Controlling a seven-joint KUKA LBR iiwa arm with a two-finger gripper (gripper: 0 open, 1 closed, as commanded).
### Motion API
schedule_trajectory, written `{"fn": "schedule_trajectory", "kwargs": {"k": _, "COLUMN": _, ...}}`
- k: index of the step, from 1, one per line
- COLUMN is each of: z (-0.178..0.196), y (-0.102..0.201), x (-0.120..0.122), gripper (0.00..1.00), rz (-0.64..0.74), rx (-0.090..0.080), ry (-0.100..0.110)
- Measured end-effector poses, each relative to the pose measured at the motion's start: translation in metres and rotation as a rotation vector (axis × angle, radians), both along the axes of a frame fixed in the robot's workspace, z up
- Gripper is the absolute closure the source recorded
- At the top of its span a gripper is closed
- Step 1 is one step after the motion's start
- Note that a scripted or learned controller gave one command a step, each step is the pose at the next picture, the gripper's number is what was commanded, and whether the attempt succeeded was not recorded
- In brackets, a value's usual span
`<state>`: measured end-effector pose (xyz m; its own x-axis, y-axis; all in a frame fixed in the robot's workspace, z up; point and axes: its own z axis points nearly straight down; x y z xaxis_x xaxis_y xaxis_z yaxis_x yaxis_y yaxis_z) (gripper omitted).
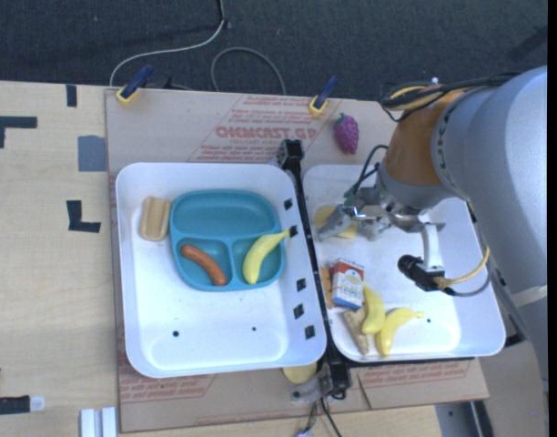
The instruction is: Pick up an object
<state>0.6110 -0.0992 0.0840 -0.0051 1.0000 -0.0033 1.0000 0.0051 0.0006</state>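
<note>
From the overhead camera, the gripper (340, 218) hangs low at the upper left of the right bin (479, 335), over a pale yellow toy (327, 216) lying just beside the divider; it is likely light, hard plastic, smooth and prone to slip, best pinched across its narrow middle; whether the claw is spread or pinching it I cannot tell, since the wrist hides the tips.

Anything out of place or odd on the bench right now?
The purple grapes lie on the board behind the right bin, outside both bins. In the left bin, a banana hangs over the blue tray's right rim. Nothing looks spilled or damaged.
</note>
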Motion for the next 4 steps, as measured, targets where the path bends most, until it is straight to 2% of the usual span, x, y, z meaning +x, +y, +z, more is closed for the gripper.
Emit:
{"fn": "schedule_trajectory", "kwargs": {"k": 1, "z": 0.025, "y": 0.006, "x": 0.029, "gripper": 0.00, "rz": -0.003, "rx": 0.003, "ry": -0.001}}
{"fn": "schedule_trajectory", "kwargs": {"k": 2, "z": 0.001, "y": 0.002, "x": 0.032, "gripper": 0.00, "rz": -0.004, "rx": 0.002, "ry": 0.002}}
{"fn": "schedule_trajectory", "kwargs": {"k": 3, "z": 0.001, "y": 0.004, "x": 0.051, "gripper": 0.00, "rz": -0.003, "rx": 0.002, "ry": 0.000}}
{"fn": "schedule_trajectory", "kwargs": {"k": 4, "z": 0.002, "y": -0.002, "x": 0.039, "gripper": 0.00, "rz": -0.004, "rx": 0.002, "ry": -0.002}}
